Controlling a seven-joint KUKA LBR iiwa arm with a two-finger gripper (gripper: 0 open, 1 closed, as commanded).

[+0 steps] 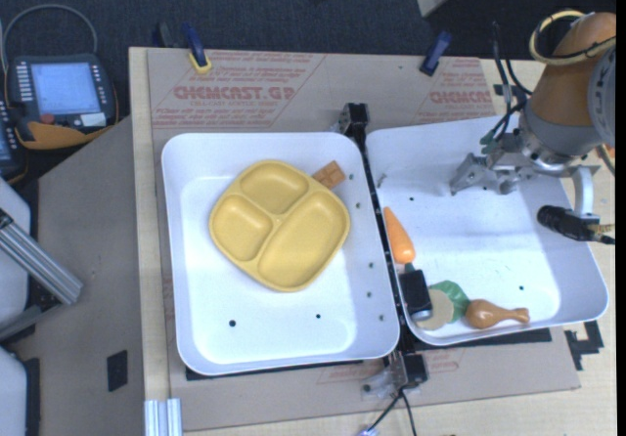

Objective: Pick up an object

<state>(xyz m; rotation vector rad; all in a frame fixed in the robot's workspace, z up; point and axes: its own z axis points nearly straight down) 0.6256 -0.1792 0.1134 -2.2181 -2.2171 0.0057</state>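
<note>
My gripper [468, 178] hangs over the back part of the right bin [548, 273], with bare white floor beneath it. Along that bin's left wall lies an orange carrot [398, 235], and just in front of it a black block [416, 293]. At the front of the bin sit a green piece [454, 291], a tan round piece [437, 311] and a brown drumstick [494, 313]. All of these lie well in front and to the left of the gripper.
The left bin [196, 307] holds a yellow divided plate [281, 224] with a small brown block [330, 173] at its back right edge. A black clamp [354, 117] sits at the back between the bins.
</note>
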